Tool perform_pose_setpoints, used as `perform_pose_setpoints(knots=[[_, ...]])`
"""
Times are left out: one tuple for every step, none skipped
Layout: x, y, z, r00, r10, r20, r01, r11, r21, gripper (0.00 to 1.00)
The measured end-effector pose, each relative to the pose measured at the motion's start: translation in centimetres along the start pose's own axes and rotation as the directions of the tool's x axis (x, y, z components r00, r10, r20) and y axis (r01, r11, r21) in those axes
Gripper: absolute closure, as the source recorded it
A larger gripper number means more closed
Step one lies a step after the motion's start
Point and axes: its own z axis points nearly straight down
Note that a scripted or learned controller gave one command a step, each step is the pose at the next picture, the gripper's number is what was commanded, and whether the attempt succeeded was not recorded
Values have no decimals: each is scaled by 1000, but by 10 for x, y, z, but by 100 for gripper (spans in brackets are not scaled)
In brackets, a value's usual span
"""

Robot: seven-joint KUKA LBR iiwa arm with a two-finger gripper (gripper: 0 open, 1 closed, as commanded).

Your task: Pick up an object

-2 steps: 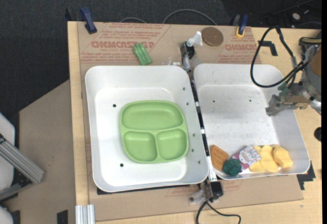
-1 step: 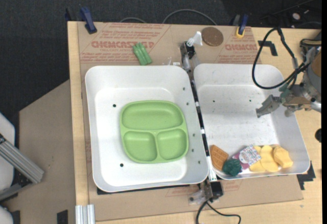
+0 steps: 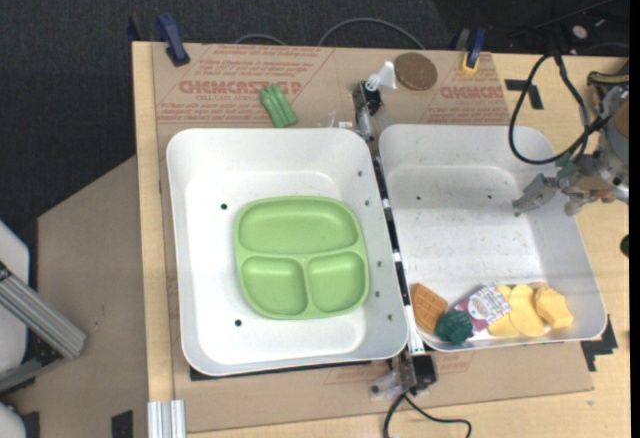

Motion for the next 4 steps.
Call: perform_pose_setpoints(knots=[[18,48,37,1000,-7,-2,7,1000,-1,0],[7,55,85,1000,-4,-11,4,1000,4,0],[9,102,84,1000,-6,-15,7,1000,10,0],[8,110,78,1000,-4,-16,5,1000,16,0]])
